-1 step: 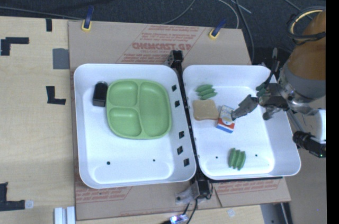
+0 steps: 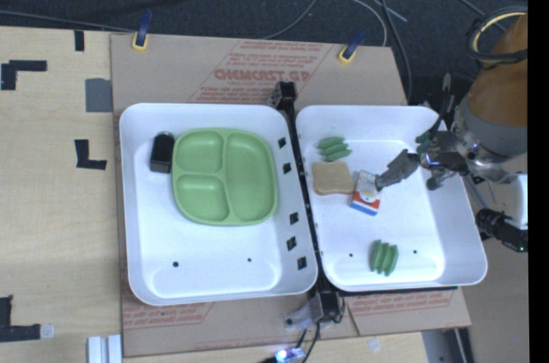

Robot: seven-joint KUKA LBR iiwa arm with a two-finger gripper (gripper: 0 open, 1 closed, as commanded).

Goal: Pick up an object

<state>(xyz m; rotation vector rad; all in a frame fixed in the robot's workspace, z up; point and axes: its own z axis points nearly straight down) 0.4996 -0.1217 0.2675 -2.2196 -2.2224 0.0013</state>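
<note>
The gripper (image 2: 383, 178) reaches into the right bin (image 2: 446, 263) from the right, its dark fingers slanting down and left toward a small box (image 2: 365, 196) that is white with red and blue on it. The fingertips sit at the box's upper right edge, touching it or very nearly so; whether they are spread or closed cannot be told from this angle, and nothing can be seen held between them.

The box lies near the middle of the right bin. Just to its left, touching or almost touching it, is one tan piece shaped like a slice of bread (image 2: 332, 178). Above that, near the bin's upper left, lies one green pod-like piece (image 2: 333, 149). A second green pod (image 2: 383, 257) lies apart from the others, near the bin's lower edge. That makes four loose things in the right bin.

The left bin (image 2: 206, 280) holds two things: one green divided plate (image 2: 226, 177) with three compartments, and one small black block (image 2: 161, 153) just beside the plate's upper left rim.

Both bins rest on a brown cardboard sheet (image 2: 257, 65) on the counter (image 2: 51, 207).
</note>
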